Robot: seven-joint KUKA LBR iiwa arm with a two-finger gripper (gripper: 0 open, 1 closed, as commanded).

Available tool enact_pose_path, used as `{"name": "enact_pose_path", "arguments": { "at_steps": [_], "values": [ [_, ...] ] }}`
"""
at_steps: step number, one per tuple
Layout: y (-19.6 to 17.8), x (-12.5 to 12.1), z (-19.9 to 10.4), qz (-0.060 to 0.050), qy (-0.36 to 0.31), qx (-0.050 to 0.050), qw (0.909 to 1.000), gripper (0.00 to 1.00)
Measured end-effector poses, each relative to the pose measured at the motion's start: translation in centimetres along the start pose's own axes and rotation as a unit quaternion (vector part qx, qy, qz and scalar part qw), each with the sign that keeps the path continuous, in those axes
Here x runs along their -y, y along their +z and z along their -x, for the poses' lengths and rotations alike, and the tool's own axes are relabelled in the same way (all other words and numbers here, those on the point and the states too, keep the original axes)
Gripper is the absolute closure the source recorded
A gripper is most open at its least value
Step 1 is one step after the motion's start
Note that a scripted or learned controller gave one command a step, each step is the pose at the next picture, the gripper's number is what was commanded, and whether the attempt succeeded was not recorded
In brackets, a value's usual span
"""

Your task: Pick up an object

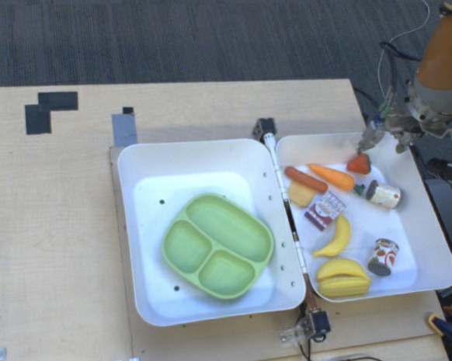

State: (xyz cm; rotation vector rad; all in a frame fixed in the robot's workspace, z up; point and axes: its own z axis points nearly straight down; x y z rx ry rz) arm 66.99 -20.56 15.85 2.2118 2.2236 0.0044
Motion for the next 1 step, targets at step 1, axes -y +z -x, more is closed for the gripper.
{"name": "enact_pose_path", "arguments": {
  "at_steps": [1],
  "values": [
    [6.79, 8.08, -6.67, 0.004, 0.001, 0.001, 1.0, 0.0]
  ]
}}
